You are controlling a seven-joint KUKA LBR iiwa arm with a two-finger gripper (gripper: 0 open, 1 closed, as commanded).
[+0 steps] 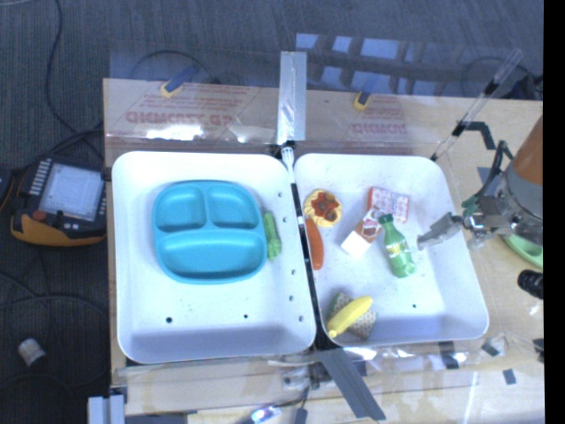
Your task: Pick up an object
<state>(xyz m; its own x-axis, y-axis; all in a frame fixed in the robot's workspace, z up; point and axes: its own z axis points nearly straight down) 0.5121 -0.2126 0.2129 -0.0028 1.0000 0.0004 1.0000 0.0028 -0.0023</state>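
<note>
Now, gripper (439, 230): over right bin (459, 303) edge, right of green bottle (396, 247); finger state cannot tell
green bottle: lying in right bin, just beside white box (362, 237)
banana (350, 313): below bottle

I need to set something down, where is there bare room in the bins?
Left bin: bare floor in front of the blue plate. Right bin: bare front right corner, beyond the bottle and banana. Crowded around the bottle and pizza.
</note>
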